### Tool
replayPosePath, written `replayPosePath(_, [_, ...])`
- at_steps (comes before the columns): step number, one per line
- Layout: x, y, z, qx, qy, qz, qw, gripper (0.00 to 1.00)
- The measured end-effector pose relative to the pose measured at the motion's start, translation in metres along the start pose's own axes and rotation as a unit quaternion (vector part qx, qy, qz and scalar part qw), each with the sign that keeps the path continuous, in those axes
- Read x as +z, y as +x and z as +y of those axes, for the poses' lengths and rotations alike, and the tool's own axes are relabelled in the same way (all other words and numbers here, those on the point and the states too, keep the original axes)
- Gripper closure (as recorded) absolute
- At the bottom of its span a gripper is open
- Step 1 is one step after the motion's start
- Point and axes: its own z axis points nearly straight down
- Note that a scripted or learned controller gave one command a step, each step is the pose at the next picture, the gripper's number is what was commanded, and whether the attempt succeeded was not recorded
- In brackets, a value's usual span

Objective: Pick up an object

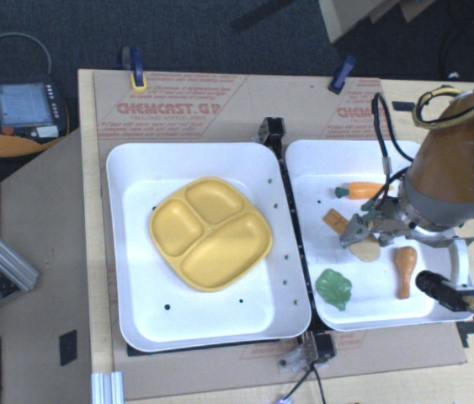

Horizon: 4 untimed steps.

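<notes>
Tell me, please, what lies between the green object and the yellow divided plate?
In the camera view, between the green object and the yellow divided plate lie bare white bin floor and the two bins' adjoining walls, nothing else.

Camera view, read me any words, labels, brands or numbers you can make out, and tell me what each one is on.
"CHEMCAST GP": red print on the brown protective sheet covering the board under the bins, readable behind the left bin.
The same red print repeats behind the right bin, cut off by the arm; only its first letters show.
Smaller red lines around that print: too blurred to read.
Handheld pendant screen at far left: too small to read.
</notes>
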Motion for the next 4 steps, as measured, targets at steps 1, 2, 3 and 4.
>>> replayPosePath(1, [-0.063,0.004,-0.001,0.0,0.0,0.0,1.0,1.0])
replayPosePath(2, [-0.095,0.004,0.0,0.0,0.0,0.0,1.0,1.0])
replayPosePath(3, [-0.079,0.058,0.009,-0.002,0.005,0.002,1.0,1.0])
replayPosePath(4, [-0.067,0.111,0.01,-0.002,0.005,0.002,1.0,1.0])
